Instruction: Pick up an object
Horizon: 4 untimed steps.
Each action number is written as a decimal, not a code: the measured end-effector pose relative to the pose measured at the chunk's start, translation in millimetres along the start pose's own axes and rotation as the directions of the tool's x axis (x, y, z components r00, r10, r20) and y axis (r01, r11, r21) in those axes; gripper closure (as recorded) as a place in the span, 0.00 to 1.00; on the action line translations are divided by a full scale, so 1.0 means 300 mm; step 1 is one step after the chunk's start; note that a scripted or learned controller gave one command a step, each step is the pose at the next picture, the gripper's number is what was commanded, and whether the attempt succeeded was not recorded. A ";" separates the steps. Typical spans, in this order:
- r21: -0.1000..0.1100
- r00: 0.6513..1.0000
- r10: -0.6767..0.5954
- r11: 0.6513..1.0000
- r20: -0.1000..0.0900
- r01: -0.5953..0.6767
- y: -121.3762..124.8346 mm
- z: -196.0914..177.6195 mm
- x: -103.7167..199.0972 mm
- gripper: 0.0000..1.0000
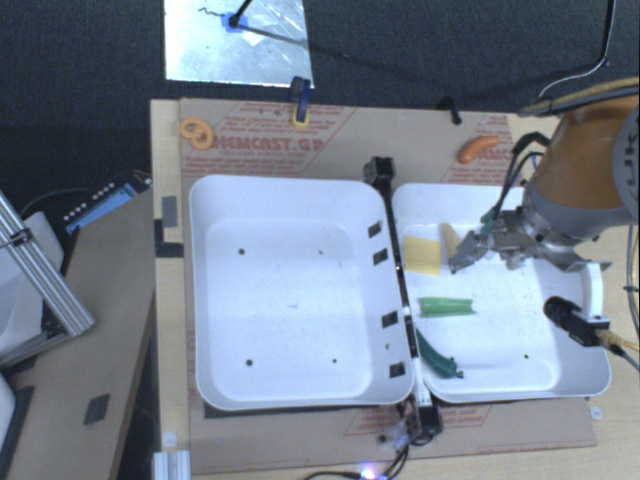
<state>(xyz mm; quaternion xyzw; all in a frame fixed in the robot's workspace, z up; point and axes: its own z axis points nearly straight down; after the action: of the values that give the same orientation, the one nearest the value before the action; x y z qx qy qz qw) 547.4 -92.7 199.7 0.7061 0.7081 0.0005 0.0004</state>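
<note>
Dark carpet surrounds a cardboard-topped bench (260,133) bearing two white bins. From 3 o'clock the arm (590,168) reaches over the right bin (520,368), its gripper (462,258) hanging with fingers slightly apart, nothing between them. Just at its 9 o'clock lies a yellow block (422,254). At 6 o'clock from that lies a green piece (445,307), and lower, by the bin's left wall, a dark green strip (437,356). The left bin (290,288) sits alongside.

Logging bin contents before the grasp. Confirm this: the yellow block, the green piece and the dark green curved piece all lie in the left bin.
Wrong bin. The camera view shows the yellow block, green piece and dark green curved piece all in the right bin.
</note>
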 end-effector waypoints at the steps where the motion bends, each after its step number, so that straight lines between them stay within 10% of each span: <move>1: 0.009 1.000 0.009 1.000 0.000 -0.009 -0.216 0.190 -0.154 0.00; 2: -0.004 1.000 0.001 1.000 0.001 -0.001 -0.199 0.144 -0.143 1.00; 3: -0.022 1.000 -0.007 1.000 0.004 0.007 -0.030 -0.482 -0.040 1.00; 4: -0.021 1.000 -0.003 1.000 0.003 0.003 -0.083 -1.020 0.002 1.00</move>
<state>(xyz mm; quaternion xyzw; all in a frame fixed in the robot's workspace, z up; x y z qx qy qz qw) 522.2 -92.3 505.5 0.7048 0.7093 0.0069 0.0090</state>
